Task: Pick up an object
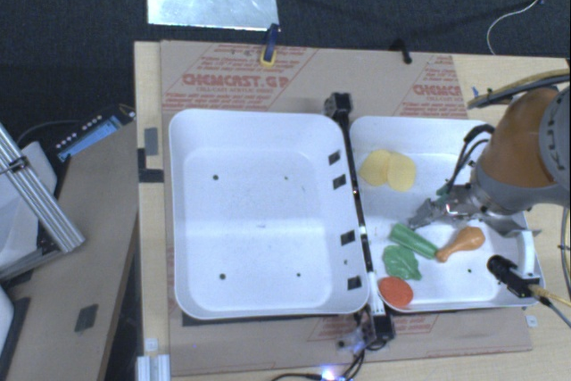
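**Pincer sat just above the green piece, with the orange drumstick to its right**

You had the arm reaching in from the right over the right bin (428, 138), and the pincer (434, 211) was low inside it, near the middle of the bin floor. Its fingers (421, 217) looked spread and pointed toward the left of the view, with nothing visible between them; the picture was too soft for you to be sure of the gap.

The nearest candidates lay just below the pincer in the view. The green piece (412, 240) stretched as a long shape running from upper left to lower right, its upper end almost under the fingertips. A second green piece (400, 261) lay just beside it, lower down. The orange drumstick (461, 243) lay to the right of the green one, its long axis tilted from lower left up to the right, its narrow end close to or touching the green piece's lower end. The yellow slices (389, 169) lay well up and to the left of the pincer, and the red disc (395, 290) sat at the bin's front edge by the divider.

Your coming move, I judged, turned on a short drop toward the green piece, with the fingers needing to close across its long axis, not along it. The left bin (259, 210) played no part.
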Robot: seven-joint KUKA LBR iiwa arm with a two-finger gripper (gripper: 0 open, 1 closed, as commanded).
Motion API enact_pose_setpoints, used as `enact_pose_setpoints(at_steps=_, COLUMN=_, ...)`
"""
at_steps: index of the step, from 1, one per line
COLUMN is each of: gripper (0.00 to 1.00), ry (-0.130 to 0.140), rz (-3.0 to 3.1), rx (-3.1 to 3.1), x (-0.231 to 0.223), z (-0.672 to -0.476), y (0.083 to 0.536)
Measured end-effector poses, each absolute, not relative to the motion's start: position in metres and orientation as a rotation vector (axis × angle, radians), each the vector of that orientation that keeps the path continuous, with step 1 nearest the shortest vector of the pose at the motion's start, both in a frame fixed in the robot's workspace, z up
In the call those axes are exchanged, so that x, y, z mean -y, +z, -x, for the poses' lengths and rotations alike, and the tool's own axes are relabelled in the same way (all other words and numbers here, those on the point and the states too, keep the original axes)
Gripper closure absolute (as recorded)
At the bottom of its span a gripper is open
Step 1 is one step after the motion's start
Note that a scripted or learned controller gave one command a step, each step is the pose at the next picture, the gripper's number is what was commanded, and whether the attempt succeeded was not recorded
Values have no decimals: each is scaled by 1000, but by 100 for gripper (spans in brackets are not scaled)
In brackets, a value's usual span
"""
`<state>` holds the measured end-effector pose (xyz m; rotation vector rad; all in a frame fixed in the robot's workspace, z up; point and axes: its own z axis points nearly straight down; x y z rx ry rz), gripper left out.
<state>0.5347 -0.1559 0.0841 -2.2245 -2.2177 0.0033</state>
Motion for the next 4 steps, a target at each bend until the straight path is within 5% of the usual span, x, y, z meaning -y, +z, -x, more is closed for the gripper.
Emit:
enact_pose_setpoints(at_steps=1, gripper=100, ry=-2, rz=2221, rx=2227, x=154, z=-538, y=95)
enact_pose_setpoints(at_steps=2, gripper=100, ry=-22, rz=2201, rx=2246, x=1, z=-556, y=190)
enact_pose_setpoints(at_steps=3, gripper=100, ry=-25, rz=2224, rx=2239, x=-1, z=-554, y=436)
enact_pose_setpoints(at_steps=4, gripper=100, ry=-13, rz=2219, rx=2232, x=-12, z=-527, y=498)
